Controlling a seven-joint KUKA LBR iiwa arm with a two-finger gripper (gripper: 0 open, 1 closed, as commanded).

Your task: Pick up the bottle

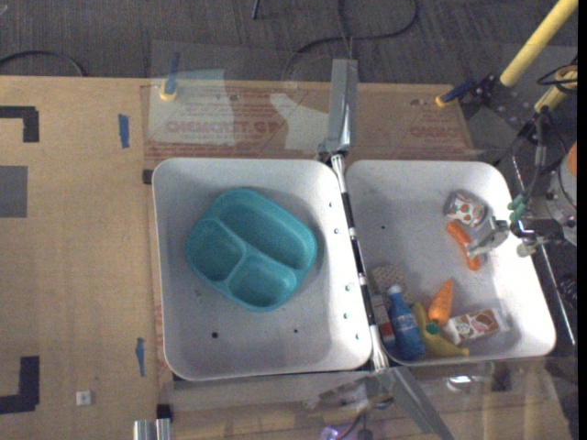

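The bottle is seen lying in the right bin, near its front edge, just beside the divider, with a banana, a carrot and a carton close by. The pincer is lowered at the bin's right side, beside a can; its opening cannot be told. A teal tray is held in the left bin.

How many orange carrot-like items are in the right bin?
2. One carrot stands tilted near the bin's front, beside the blue bottle. The other carrot lies further back, by the hand, partly covered. The front clutter may hide more.
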